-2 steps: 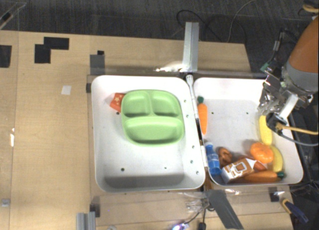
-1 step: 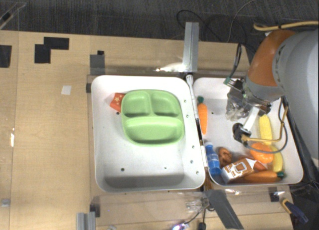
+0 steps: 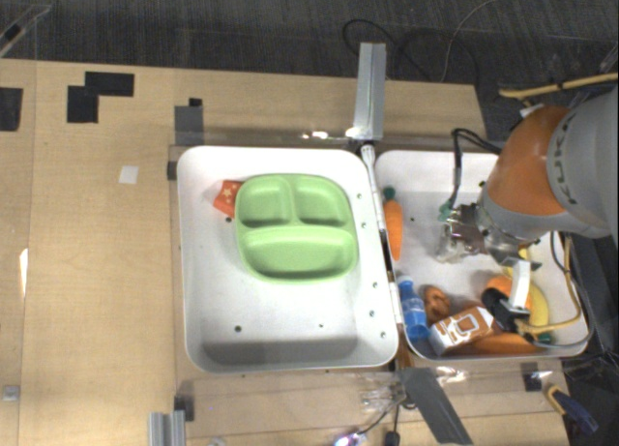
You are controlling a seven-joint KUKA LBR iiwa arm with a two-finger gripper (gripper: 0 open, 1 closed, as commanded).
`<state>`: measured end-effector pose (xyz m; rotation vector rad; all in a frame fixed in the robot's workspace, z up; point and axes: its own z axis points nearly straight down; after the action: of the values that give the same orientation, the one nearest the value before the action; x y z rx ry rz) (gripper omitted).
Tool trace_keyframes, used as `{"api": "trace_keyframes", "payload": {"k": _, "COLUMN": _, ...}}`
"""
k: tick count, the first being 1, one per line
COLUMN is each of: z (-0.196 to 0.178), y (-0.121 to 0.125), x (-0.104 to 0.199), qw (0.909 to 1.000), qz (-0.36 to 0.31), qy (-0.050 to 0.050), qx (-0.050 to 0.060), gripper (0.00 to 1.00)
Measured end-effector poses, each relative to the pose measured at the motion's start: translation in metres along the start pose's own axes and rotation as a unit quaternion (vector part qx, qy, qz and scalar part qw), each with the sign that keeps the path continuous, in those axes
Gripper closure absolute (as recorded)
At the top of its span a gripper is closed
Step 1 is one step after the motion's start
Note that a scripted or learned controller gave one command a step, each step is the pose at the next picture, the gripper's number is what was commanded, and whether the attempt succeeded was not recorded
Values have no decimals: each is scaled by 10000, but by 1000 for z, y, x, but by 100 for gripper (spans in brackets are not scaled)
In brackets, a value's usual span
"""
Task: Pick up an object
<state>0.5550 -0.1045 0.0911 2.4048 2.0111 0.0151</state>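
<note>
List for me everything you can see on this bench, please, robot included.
Bins: two, white, side by side; left bin, right bin.
Divided plate: one, green, in the left bin.
Small packet: one, red-orange, left bin, tucked by the plate's left edge.
Carrot: one, orange, right bin, along its left wall.
Bottle: one, blue, right bin, near corner.
Banana: one, yellow, right bin, right side.
Jumbled small items: several, orange and brown, right bin's near edge.
Arm: one, grey with orange band, reaching in from the right.
Gripper: one, dark, over the right bin.
</note>
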Motion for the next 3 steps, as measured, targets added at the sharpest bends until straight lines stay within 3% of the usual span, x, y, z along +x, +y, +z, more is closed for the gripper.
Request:
{"api": "trace_keyframes", "payload": {"k": 1, "z": -94, "y": -69, "x": 22, "qw": 9838, "qz": -1793, "qy": -1, "qx": 43, "gripper": 100}}
{"api": "trace_keyframes", "payload": {"k": 2, "z": -2, "y": -63, "x": 0, "qw": 9998, "qz": -192, "qy": -20, "qx": -47, "gripper": 100}}
{"api": "trace_keyframes", "payload": {"k": 3, "z": -92, "y": 27, "x": 84, "qw": 9988, "qz": -487, "qy": -11, "qx": 45, "gripper": 100}}
